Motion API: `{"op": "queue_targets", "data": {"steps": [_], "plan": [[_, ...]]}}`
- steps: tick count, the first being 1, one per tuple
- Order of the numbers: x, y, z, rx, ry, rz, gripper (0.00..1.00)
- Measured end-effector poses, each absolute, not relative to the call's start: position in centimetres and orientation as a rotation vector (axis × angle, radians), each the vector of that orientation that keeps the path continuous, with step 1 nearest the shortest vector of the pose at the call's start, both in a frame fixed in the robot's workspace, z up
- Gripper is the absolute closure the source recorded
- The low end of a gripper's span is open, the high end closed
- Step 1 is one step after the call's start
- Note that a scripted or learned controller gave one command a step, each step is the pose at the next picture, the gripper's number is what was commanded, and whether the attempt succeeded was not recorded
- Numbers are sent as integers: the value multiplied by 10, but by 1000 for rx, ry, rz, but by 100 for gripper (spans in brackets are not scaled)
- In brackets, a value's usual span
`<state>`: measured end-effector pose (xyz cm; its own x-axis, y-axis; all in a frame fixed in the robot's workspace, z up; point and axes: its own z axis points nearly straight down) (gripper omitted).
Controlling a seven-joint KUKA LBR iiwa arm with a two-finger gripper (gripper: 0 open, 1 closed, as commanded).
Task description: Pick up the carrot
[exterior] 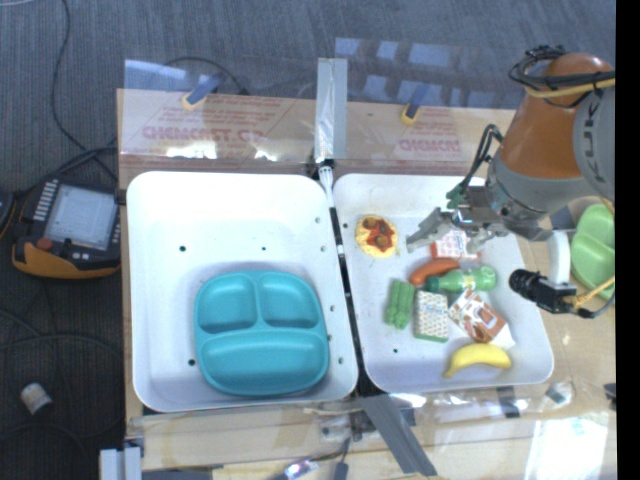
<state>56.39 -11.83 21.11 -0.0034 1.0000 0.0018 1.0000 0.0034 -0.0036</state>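
Right bin (400, 373), viewed from above. The carrot (432, 269) lies near the bin's centre, touching the green bottle (463, 280) at its 4 o'clock. The gripper (455, 230) hangs just above the carrot at its 1 o'clock; whether its fingers are wide or narrow cannot be told. The pizza slice (377, 235) lies at the carrot's 10 o'clock, the banana (477, 358) at its 5 o'clock. The left bin (160, 208) holds a teal divided plate (262, 330).

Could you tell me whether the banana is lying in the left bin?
No, the banana lies in the right bin, near its front edge.
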Motion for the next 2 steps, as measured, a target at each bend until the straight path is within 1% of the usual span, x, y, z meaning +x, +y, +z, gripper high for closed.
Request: {"op": "queue_targets", "data": {"steps": [1, 2], "plan": [[591, -110, 147, -2173, -2266, 4, 0], [570, -71, 183, -1997, -2424, 4, 0]]}}
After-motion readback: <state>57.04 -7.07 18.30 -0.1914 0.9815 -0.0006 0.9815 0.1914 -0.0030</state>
